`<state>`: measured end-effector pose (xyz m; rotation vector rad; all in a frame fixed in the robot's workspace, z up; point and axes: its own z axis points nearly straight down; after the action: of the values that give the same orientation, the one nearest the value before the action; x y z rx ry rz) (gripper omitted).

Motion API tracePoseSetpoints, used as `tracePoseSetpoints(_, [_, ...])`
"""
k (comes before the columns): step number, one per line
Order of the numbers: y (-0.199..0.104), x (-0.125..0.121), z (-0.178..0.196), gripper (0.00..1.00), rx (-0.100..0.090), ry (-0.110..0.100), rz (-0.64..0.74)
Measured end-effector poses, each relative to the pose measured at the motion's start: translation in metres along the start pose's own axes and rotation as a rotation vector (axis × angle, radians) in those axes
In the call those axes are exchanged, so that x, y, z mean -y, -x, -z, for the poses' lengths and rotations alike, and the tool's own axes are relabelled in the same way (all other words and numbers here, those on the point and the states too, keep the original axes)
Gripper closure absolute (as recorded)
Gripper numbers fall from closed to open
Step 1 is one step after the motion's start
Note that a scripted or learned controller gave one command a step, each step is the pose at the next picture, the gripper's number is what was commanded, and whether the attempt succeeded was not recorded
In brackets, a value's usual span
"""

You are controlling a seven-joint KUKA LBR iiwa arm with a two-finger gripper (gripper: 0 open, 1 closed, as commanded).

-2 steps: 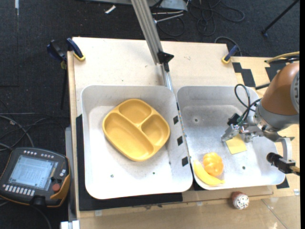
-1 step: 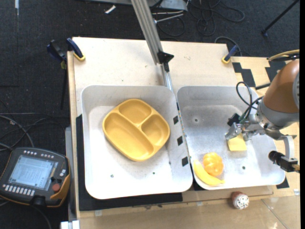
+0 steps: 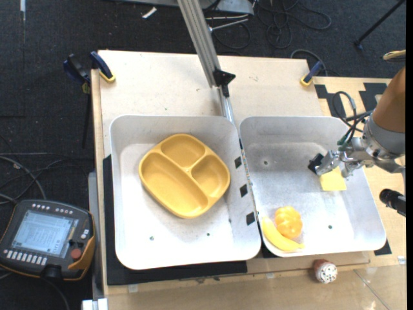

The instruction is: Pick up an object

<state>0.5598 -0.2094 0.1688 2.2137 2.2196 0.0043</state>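
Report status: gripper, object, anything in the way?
Gripper low in right bin, at yellow block. Grasp unconfirmed. Banana and orange fruit well clear.

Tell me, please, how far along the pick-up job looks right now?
Done: the claw has reached the right bin, over the yellow block. In hand: nothing visibly gripped. Left: grasping and lifting; the banana and orange fruit lie untouched.

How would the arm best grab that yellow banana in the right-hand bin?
Probably across the middle of the banana, coming straight down. It lies flat, curved along the bin's near-left rim, with an orange fruit touching its far side, so fingers have little room there.
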Motion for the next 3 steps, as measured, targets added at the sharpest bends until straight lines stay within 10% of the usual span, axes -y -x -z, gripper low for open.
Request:
tracePoseSetpoints(2, [0.000, -0.005, 0.070, 1.00, -0.001, -0.002, 0.000])
tracePoseSetpoints(3, [-0.050, 0.003, 0.060, 1.00, -0.004, -0.009, 0.004])
